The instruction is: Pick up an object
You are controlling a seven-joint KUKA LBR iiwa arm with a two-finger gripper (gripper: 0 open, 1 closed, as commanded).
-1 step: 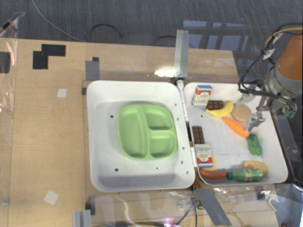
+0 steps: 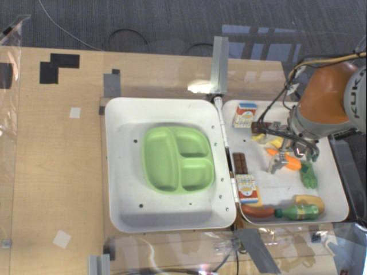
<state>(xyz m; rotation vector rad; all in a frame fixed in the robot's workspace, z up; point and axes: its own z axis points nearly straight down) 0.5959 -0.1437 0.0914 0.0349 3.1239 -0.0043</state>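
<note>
Two white bins sit side by side on my worktop (image 2: 51, 171), a pale wood-grain sheet with black tape patches at its far left and a dark grey carpet beyond it, where a thin cable loops. A metal post (image 2: 220, 62) rises behind the seam between the bins.

My landmark is the green tray (image 2: 176, 159), a smooth, rounded plastic plate with three compartments, lying in the middle of the left bin (image 2: 123, 211). Right of it, across the seam, lies the right bin (image 2: 338, 202). My hand (image 2: 285, 158) is down in that bin, well right of the tray, among the toys. Its fingers are small and lost in clutter, so I cannot tell whether they are parted or closed, or grasping anything.

An orange carrot (image 2: 291, 164) lies just at my hand, partly covered by it. A yellow piece (image 2: 260, 136) pokes out from under my wrist; I cannot make out what it is. Nearest the tray is a brown chocolate bar (image 2: 239, 164), with a small carton (image 2: 247, 189) below it and another carton (image 2: 245, 114) above. A red sausage (image 2: 259, 212), a green bottle (image 2: 298, 212) and a bread roll (image 2: 309, 201) lie along the near edge. A knobbly green vegetable (image 2: 308, 176) lies beyond the carrot.
</note>
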